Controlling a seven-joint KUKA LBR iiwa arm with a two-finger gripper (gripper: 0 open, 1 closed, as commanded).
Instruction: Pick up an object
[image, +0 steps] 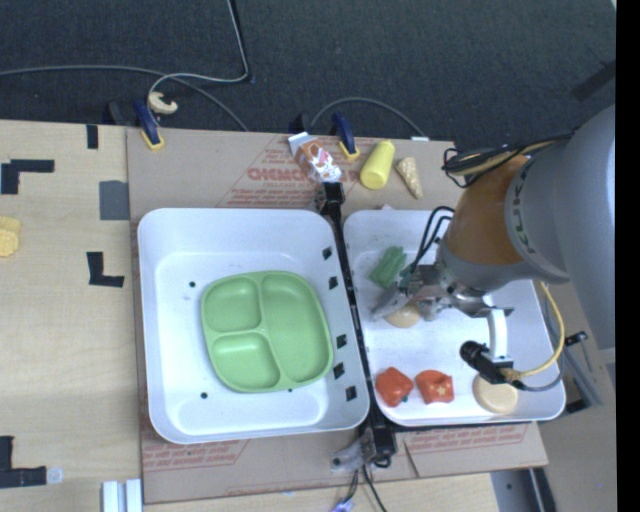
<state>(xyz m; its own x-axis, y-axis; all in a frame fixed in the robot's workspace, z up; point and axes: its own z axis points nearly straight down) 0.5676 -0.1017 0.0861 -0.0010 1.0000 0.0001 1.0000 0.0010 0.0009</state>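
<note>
I see the arm reaching in from the right over the right bin. End effector sits low at the bin's left-middle, just above a small tan lump. The metal tips are cluttered there and I can't tell their state, or whether anything is held.

Right bin contents:
- green piece, tilted, near the left wall toward the far edge, just beside the end effector
- tan lump right under the end effector, touching or nearly so; can't tell which
- two red pieces side by side along the near edge, left of centre, the second one just to the right of the first
- pale round disc at the near right corner, with a black fitting and yellow cable from the arm over it

Left bin holds a green divided plate, three compartments, roughly centred.

On the surface behind the bins, on the cardboard: a small printed packet at the divider's far end, a yellow cylinder beside it, and a tan cone just right of that. Blue clamps grip the cardboard's far edge. A small yellow item lies at the surface's left edge.
</note>
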